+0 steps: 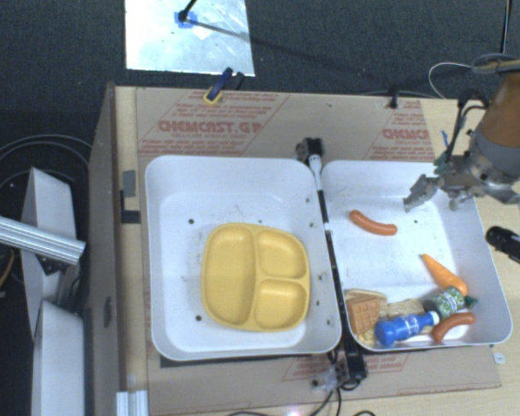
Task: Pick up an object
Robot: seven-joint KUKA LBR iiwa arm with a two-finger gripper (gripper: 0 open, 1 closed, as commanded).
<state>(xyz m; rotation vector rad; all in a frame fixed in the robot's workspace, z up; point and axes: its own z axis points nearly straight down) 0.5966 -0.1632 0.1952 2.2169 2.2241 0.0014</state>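
Holding yellow tray (255, 276): left bin (182, 189) | right bin (494, 310): sausage (373, 224), carrot (443, 272) | gripper (438, 193): open, empty

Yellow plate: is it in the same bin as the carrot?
No, the yellow plate lies in the left bin; the carrot is in the right.

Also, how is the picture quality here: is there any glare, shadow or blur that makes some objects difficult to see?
Camera view: even, soft light. Strongest glare sits on the shiny sheet above the bench. The white bins are bright, and the right bin is a little washed out. The gripper looks slightly blurred. The yellow tray and sausage are clear; the small items piled at the near corner are harder to separate.
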